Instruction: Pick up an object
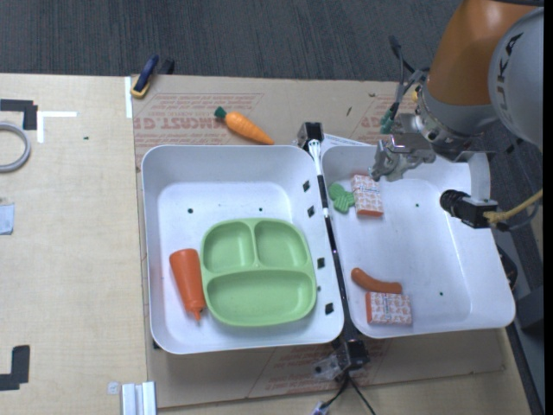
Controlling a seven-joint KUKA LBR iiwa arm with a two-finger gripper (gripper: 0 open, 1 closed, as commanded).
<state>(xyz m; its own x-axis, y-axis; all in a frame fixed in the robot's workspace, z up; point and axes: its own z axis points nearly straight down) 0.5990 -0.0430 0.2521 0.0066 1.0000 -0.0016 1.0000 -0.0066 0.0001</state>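
My gripper (386,168) hangs over the far part of the right bin (449,266), just right of and above a small pink-and-white box (368,196) that lies beside a green toy (342,198). Nearer the front of that bin lie an orange sausage (376,279) and a second pink box (389,308). The left bin (173,188) holds a green divided plate (257,271) and an orange bottle-shaped toy (187,282) at its left side. Nothing shows between the fingers.
A toy carrot (244,125) lies on the cardboard behind the left bin. A blue-and-yellow tool (145,75) sits at the far left of the cardboard. A roll of tape (13,148) lies on the bench at the left edge. A black clip (310,134) joins the bins at the back.
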